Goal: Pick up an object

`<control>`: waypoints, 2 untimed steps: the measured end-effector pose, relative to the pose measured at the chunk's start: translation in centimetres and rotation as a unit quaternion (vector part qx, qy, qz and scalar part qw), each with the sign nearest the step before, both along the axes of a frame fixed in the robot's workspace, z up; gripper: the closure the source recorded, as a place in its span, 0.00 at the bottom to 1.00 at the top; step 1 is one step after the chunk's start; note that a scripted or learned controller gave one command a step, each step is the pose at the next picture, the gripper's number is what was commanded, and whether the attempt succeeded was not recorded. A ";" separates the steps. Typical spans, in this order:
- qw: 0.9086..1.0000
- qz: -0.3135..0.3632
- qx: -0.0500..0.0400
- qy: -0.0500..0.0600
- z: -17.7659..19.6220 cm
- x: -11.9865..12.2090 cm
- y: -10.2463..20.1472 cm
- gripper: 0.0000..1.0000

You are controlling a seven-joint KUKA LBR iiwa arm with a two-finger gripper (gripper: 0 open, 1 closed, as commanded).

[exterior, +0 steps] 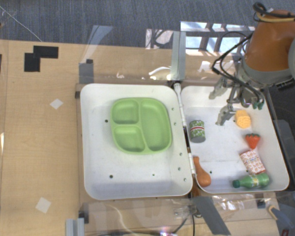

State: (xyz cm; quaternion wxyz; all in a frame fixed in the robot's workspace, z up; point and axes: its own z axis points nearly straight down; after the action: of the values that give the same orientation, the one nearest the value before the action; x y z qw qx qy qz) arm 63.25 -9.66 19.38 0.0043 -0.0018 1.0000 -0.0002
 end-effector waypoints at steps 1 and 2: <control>0.994 -0.114 0.001 -0.001 -9.7 -4.0 -1.2 0.00; 0.996 -0.084 0.001 0.002 -10.1 -11.6 -1.2 0.00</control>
State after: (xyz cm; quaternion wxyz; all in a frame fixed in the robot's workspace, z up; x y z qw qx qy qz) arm 51.68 -10.87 9.29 0.0023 0.0826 0.9966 0.0000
